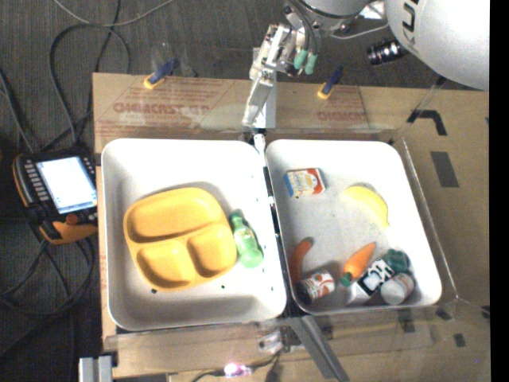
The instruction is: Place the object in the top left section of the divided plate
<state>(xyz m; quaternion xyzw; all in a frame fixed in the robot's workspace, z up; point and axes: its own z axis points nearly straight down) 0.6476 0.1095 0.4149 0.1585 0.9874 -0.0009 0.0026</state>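
A yellow divided plate lies in the left bin, with one long section at the back left and two smaller ones in front. A green bottle lies against the plate's right rim, outside the sections. My gripper hangs past the back edge of the bins, over the cardboard near the wall between them. It is well clear of the plate and the bottle.
The right bin holds a small carton, a yellow banana, an orange sausage shape, a carrot, a can and dark containers. A teach pendant lies left of the bench.
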